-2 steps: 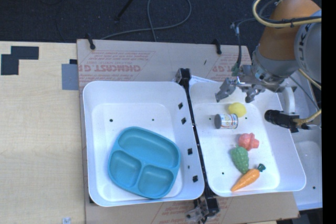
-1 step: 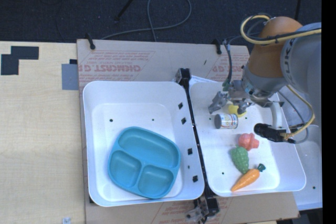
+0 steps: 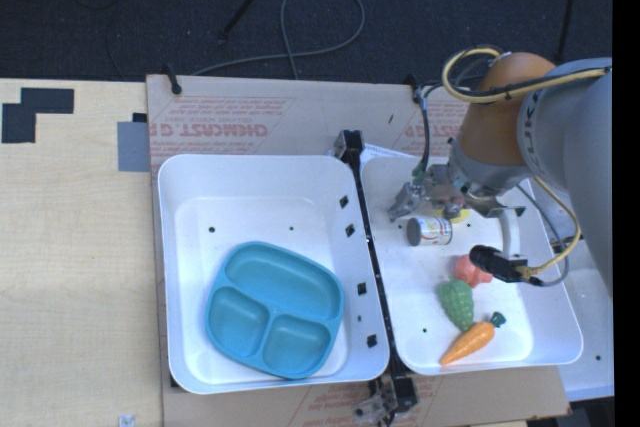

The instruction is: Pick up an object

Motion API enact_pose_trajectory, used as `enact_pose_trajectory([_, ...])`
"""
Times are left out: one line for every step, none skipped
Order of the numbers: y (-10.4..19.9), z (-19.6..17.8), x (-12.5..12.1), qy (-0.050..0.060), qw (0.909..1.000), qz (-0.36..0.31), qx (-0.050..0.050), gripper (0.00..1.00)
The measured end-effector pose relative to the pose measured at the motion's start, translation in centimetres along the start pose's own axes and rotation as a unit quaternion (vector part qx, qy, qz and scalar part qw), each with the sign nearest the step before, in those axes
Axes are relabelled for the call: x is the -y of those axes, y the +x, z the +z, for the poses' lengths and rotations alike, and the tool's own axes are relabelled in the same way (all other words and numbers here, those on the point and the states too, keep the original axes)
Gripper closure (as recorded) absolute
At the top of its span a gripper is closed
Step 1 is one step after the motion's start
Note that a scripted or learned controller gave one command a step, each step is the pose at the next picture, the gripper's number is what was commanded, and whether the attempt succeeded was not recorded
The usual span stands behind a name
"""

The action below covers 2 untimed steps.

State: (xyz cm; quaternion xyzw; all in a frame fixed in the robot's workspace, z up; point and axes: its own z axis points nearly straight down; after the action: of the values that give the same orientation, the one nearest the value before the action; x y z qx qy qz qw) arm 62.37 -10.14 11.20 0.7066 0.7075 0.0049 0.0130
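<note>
The claw (image 3: 428, 205) hung over the right bin (image 3: 560, 345); whether apart or together, I cannot tell. Best centre squarely above the small can (image 3: 430, 231) before descending.

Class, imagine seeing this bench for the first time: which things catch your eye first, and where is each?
A bright blue plastic divided tray lies in the left white bin. In the right white bin, an orange toy carrot lies beside a green toy vegetable, with the grey arm's gripper above them.

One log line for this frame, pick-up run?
arm: over right bin | claw: low, by small can | carrot, green toy, pink toy: in right bin | blue tray: left bin
</note>
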Motion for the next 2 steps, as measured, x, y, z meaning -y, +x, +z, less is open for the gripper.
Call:
enact_pose_trajectory([0.2, -0.3, 0.7, 0.014, 0.9999, 0.003, -0.006, 1.0])
enact_pose_trajectory([0.1, -6.6, 0.8, 0.011, 0.9999, 0.003, -0.006, 1.0])
